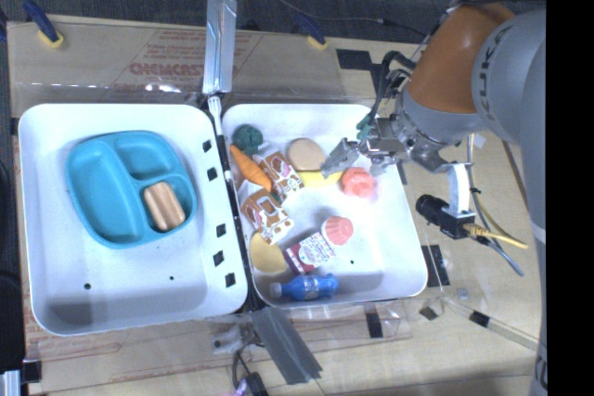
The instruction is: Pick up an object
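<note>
Two shallow white bins sit side by side on the bench. The left bin (56,283) contains a blue divided tray (116,176); a hot dog bun (163,205) lies in the tray's lower right compartment.

The right bin (399,264) holds the loose items. A dark green broccoli piece (247,136) lies at upper left, with an orange carrot (247,166) just below it. Two patterned snack packs (279,174) (266,213) lie along the left side, near the carrot. A tan bread roll (304,151) sits at upper centre, with a yellow item (316,178) touching it below. A pink round item (357,183) lies at centre right. A red-lidded cup (338,230) adjoins a white and red packet (316,249). A yellow slice (266,256) rests at lower left, and a blue bottle (306,288) lies along the bottom wall.

The arm enters from the right. The gripper (357,151) hangs over the right bin's upper right area, above the pink round item and beside the bread roll. Finger spacing cannot be determined; nothing is seen held.
</note>
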Available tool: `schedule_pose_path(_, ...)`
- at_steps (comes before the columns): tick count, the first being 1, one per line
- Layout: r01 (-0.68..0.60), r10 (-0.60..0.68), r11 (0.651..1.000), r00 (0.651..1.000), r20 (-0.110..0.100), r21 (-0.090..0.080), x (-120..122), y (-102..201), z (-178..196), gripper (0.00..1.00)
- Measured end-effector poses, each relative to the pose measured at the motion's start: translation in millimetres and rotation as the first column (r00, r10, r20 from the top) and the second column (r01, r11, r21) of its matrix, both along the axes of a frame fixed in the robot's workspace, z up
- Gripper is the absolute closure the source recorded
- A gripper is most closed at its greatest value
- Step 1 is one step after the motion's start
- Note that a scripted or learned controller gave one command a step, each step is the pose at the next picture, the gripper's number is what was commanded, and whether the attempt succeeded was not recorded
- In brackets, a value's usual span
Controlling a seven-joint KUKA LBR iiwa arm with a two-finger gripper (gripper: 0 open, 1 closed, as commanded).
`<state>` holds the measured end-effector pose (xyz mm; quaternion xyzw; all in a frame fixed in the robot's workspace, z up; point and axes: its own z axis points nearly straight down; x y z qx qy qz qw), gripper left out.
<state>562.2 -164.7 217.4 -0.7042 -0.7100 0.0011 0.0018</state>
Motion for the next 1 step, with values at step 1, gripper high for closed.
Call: schedule_pose_path(1, -0.006, 0.006, 1.000, 1.000, -0.001, 0.001, 0.8, 1.0, 9.9, 1.00)
